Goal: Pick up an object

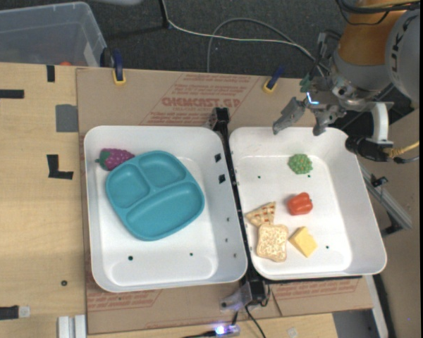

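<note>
Claw (302, 120) hangs open and empty above the far rim of the right shallow white bin (352, 189), fingers spread, on the grey arm with its orange band reaching in from the right. Nearest below lies a small green broccoli-like piece (300, 163). Likely risk: descending here, a finger strikes the rim or nudges the small piece aside.

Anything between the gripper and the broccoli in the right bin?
Nothing visible. The gripper, open, hangs above the right bin's far edge; the broccoli lies just below it on bare bin floor, apart from the red pepper.
</note>
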Tool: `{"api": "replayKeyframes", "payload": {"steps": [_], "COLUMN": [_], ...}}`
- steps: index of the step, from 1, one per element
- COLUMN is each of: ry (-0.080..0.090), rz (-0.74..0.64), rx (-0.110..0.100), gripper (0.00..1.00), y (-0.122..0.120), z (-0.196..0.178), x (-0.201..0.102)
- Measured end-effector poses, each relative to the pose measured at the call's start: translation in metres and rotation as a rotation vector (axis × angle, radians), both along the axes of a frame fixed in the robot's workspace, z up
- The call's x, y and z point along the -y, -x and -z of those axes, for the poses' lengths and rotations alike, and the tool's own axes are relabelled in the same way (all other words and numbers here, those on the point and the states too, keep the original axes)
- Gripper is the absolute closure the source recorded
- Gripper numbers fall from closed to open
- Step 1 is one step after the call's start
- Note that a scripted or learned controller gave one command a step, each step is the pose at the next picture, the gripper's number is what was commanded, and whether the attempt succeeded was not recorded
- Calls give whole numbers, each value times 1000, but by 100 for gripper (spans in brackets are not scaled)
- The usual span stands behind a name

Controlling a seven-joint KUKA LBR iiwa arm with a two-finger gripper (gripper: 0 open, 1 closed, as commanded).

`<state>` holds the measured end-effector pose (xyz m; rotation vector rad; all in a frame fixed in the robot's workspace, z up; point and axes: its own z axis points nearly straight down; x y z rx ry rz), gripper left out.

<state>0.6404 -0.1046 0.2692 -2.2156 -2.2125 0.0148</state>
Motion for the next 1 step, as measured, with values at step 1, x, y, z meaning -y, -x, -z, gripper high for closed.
{"api": "replayKeyframes", "payload": {"steps": [1], "ry": [1], "rz": [-3], "rx": [13], "gripper": [0], "y": [-2], "z": [-8], "x": [0]}}
